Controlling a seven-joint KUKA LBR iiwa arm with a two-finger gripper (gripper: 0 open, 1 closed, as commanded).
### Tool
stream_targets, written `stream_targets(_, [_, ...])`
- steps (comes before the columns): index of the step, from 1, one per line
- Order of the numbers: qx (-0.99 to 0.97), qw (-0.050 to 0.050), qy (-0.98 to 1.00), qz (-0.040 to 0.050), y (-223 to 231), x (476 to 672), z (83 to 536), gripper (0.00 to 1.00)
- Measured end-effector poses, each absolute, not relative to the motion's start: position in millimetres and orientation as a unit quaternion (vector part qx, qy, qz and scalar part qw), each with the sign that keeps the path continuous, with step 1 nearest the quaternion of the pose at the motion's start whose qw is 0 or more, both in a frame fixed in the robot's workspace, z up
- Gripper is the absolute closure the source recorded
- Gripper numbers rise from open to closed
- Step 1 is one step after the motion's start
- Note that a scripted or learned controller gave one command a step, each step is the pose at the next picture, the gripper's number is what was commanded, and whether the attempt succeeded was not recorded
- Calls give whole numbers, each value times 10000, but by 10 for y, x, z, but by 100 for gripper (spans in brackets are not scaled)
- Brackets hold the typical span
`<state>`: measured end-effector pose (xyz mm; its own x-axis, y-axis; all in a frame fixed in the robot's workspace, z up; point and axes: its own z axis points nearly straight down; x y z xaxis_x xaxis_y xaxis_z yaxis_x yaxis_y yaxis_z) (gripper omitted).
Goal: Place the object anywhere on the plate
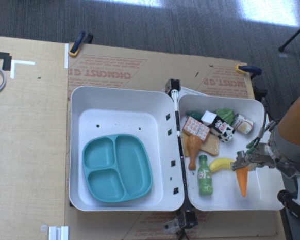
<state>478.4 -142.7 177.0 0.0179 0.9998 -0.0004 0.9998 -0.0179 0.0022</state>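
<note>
Hovering at three o'clock in the right bin (267,204), the gripper (241,164) pinches the carrot (242,180) top, ready for the plate (116,167).

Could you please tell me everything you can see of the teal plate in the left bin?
The teal plate is a rounded, rectangular divided dish that looks like smooth plastic. Raised ridges split it into three compartments: one long one on the view's right, two smaller ones on the left. It lies flat and upright on the floor of the left bin, turned at a slight angle, toward the near side. Nothing lies in it.
</note>
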Motion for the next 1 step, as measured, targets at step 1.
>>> stream_targets(1, [8196,5,5729,-5,-1320,5097,2667,100])
